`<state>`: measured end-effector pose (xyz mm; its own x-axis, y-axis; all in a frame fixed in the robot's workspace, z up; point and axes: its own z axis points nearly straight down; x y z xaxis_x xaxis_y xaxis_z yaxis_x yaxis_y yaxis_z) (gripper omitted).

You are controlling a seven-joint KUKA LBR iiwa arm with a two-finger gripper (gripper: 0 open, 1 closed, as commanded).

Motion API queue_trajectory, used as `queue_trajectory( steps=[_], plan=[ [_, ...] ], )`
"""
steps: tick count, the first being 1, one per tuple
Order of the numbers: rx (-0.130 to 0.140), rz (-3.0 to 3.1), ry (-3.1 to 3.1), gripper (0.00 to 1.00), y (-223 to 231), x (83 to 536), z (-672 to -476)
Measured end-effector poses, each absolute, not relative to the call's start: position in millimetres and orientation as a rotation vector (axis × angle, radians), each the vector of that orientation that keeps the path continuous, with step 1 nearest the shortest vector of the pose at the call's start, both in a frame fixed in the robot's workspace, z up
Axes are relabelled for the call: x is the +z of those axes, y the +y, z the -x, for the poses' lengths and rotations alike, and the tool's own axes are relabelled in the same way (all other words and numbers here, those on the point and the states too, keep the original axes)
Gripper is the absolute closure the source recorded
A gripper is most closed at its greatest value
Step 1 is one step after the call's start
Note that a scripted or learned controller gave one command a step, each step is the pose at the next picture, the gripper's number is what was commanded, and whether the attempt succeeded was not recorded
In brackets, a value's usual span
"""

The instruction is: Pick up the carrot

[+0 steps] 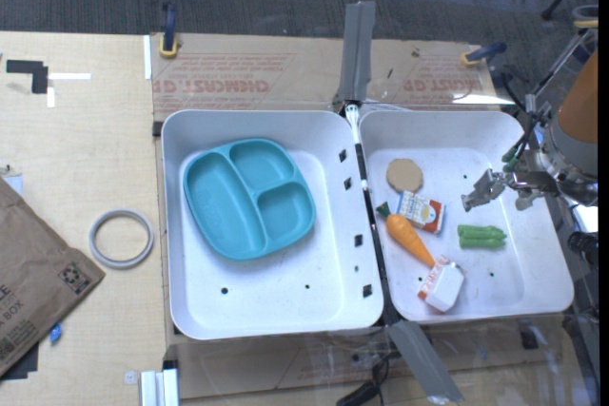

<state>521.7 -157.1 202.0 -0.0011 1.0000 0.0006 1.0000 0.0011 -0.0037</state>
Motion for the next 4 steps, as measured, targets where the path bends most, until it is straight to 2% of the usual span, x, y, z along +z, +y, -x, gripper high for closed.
queue_trajectory(
  steps=[1, 2, 3, 4],
  plan=[
    [0.002, 1.950, -2.459, 0.00, -105.3, 116.6, -533.2],
    [0.001, 1.473, -2.771, 0.00, -105.2, 91.0, -493.6],
    [0.000, 1.480, -2.769, 1.00, -105.9, 99.6, -494.2],
    [0.003, 1.941, -2.469, 1.00, -44.5, 190.8, -539.5]
  ],
)
